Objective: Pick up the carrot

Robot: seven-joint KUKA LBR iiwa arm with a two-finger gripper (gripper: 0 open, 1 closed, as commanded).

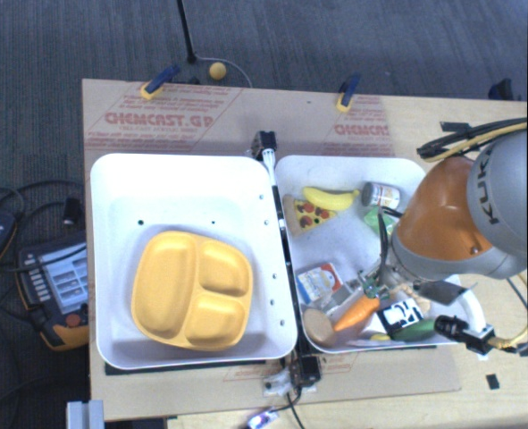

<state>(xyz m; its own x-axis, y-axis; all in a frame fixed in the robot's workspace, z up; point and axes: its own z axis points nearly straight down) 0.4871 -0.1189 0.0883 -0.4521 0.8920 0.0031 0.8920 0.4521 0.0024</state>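
Note:
The orange carrot (357,313) lies tilted near the front edge of the right bin (344,166), its thick end pointing up and to the right. My gripper (377,287) hangs at the end of the grey and orange arm, just above and to the right of the carrot's thick end. The arm's bulk hides most of the gripper and the bin's right side. I cannot see whether the carrot is touched.
A banana (329,198), pizza slice (305,213), small can (381,195) and blue-white packet (317,281) lie in the right bin. A brown round item (318,327) and a black-white tag (398,314) flank the carrot. The left bin (121,186) holds a yellow divided tray (192,289).

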